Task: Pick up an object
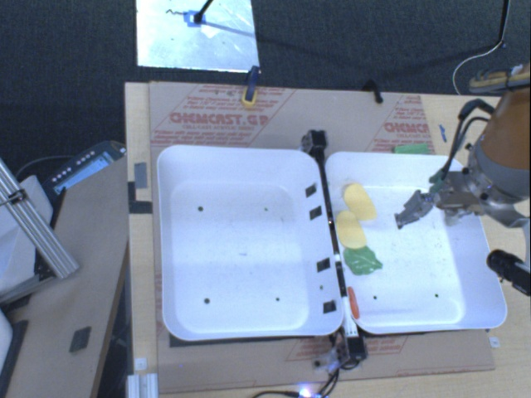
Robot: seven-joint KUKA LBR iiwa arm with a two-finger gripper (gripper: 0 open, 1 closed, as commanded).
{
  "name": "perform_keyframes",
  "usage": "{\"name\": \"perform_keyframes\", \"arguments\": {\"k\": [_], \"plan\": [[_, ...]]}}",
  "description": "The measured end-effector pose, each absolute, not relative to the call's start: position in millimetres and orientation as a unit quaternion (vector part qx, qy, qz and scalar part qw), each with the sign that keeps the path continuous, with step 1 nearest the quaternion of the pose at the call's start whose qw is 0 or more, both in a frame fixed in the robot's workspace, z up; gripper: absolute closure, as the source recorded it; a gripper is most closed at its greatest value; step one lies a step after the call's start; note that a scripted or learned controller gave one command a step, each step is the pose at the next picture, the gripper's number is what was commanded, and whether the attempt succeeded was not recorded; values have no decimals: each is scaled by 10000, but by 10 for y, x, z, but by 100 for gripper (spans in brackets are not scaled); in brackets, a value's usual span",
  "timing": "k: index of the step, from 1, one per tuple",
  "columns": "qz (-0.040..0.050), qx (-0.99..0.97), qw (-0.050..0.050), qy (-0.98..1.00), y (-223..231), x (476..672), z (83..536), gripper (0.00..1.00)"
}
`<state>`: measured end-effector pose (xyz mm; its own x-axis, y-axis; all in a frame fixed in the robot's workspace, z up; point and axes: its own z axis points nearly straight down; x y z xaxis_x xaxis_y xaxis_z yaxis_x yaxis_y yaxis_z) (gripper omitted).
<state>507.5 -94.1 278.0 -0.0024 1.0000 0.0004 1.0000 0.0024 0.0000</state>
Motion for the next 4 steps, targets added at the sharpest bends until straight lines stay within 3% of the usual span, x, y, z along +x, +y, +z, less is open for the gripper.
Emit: {"name": "perform_keyframes", "arguments": {"k": [1,2,3,4], "plan": [[5,-7038,19,-7104,-469,5574,1787,0],[12,-7089,-5,-7053,-1167,5539,803,0],[-20,-7056,-32,-7086,-1226,6100,857,0],[-21,-7042,-25,-7100,-891,6497,858,0]]}}
